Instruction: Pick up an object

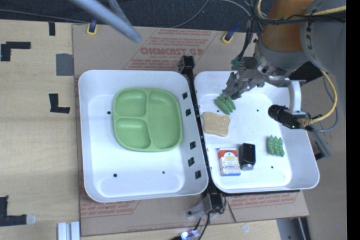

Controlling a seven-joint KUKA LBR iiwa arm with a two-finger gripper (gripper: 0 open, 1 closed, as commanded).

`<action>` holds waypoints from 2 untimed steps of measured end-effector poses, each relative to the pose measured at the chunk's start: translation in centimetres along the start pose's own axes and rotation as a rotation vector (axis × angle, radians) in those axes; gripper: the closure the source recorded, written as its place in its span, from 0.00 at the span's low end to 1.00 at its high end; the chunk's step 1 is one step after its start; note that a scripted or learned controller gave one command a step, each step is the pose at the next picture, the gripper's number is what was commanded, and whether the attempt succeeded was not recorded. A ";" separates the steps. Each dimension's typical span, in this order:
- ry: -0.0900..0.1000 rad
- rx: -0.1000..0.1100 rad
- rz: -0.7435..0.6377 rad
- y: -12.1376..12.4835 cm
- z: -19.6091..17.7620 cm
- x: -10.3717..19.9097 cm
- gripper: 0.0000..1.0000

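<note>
Gripper (pixel 232 91) hung low over the right bin (pixel 292 174), its tips just above a small green ribbed piece (pixel 225 104) at the bin's upper left; whether the jaws were spread could not be told. Nearby lay a tan slab (pixel 216 123) (bread-like), a red-and-white carton (pixel 228 162) and a black block (pixel 247 155). Left bin (pixel 95 177) held a green divided plate (pixel 148 120).

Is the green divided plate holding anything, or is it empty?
Empty. The green plate lies flat in the left bin, and all its compartments show bare green.
</note>
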State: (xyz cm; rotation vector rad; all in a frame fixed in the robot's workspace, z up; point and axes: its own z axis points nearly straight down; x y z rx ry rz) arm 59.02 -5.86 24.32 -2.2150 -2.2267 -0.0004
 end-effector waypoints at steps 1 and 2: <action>-0.001 0.002 0.000 0.7 1.4 5.4 1.00; 0.000 0.000 -0.001 2.9 1.6 11.1 1.00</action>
